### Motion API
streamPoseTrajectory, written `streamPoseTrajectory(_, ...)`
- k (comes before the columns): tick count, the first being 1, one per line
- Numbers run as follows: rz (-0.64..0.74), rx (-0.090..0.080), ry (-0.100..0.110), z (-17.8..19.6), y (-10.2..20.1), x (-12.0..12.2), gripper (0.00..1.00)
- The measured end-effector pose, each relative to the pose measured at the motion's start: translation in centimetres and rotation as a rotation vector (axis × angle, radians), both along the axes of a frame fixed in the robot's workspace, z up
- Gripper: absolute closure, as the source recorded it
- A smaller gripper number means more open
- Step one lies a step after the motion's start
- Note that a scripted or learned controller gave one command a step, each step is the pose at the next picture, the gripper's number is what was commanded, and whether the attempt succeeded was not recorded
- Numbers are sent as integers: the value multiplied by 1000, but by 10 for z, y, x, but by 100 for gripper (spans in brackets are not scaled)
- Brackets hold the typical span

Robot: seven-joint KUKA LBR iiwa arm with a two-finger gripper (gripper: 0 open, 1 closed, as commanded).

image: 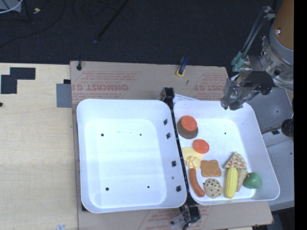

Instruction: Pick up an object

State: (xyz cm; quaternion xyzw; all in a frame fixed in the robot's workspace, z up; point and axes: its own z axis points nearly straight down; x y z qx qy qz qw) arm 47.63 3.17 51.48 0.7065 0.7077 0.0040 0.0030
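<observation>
Nearest the camera, the front part of the right bin (266,150) carries a cluster of toy food items. A yellow corn cob (231,181) lies lengthwise beside a round green piece (252,180). A speckled cookie (212,188) sits just beside a red sausage (195,181), and a brown toast slice (210,168) and a wedge-shaped sandwich piece (235,161) lie just behind these. A pale yellow item (191,157) touches or overlaps the sausage's far end; its exact shape is unclear.

Further back in the same bin lie an orange-red disc (201,146) and a brown puck with a red top (188,127), near the divider between the bins. All of these rest on the bin floor; none is lifted.

The left bin (85,143) shows bare white floor with a few dark marks.

At the far right corner of the right bin, the tool (233,102) hangs over the rim, well apart from every item. Its tip reads as a dark mass, and whether it is spread or closed cannot be told. Nothing is visible in its grip.

Assessment: the pick is not yet achieved. No candidate object has been contacted, as far as this view shows. Remaining work, in my judgement, is the whole grasp: travel inward over an item, descent, closure and lift. The puck and disc are the nearest targets and stand fairly clear of neighbours; the front cluster is crowded and would be harder to enter cleanly.
</observation>
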Motion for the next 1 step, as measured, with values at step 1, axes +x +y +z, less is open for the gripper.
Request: streamPoseTrajectory(1, 2, -3, 25, -124, 49, 18, 100)
